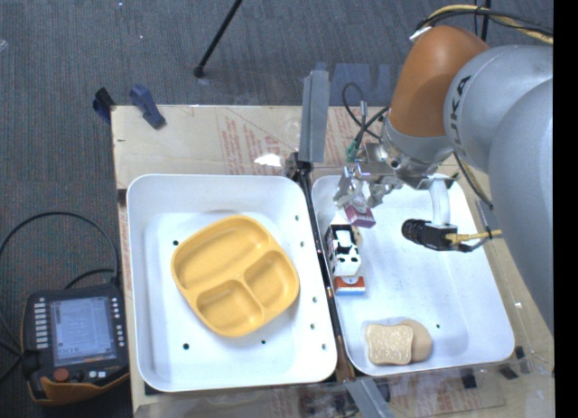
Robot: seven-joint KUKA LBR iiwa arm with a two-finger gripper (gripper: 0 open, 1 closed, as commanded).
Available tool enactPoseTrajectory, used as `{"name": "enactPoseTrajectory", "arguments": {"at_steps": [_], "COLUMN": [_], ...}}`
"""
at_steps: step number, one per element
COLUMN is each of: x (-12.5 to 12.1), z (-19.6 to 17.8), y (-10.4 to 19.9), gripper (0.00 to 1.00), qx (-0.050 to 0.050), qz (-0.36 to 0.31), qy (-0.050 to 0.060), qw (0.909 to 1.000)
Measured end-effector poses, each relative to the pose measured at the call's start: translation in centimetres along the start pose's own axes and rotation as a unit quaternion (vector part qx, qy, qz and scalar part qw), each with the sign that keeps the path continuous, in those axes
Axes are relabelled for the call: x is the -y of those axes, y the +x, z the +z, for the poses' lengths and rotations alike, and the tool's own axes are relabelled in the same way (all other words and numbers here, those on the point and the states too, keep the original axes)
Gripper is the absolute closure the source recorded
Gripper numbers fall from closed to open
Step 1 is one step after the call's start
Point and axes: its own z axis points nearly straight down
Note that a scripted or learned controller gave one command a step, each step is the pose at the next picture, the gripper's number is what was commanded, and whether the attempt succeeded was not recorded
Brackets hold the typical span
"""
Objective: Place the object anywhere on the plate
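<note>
The gripper (pixel 358 198) hangs near the right bin's (pixel 470 317) far left corner; I cannot tell whether it grips anything. A small milk carton (pixel 344 258) stands below it against the left wall, while the yellow plate (pixel 235 274) waits mid left bin

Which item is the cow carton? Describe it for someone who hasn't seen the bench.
Start at the right bin, the one without the yellow plate. The carton stands against that bin's left wall, just below the gripper. It is black-and-white patched with a red base, unlike the tan bread slice at the bin's near edge.
</note>
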Motion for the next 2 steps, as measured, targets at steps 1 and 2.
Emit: {"name": "enactPoseTrajectory", "arguments": {"at_steps": [1,2], "x": [3.15,3.14], "z": [0.04,0.03], "y": [8.45,8.43], "gripper": [1.0,0.0], "qx": [0.0,0.0], "qz": [-0.122,-0.121], "qy": [0.0,0.0], "qw": [0.9926,0.9926]}}
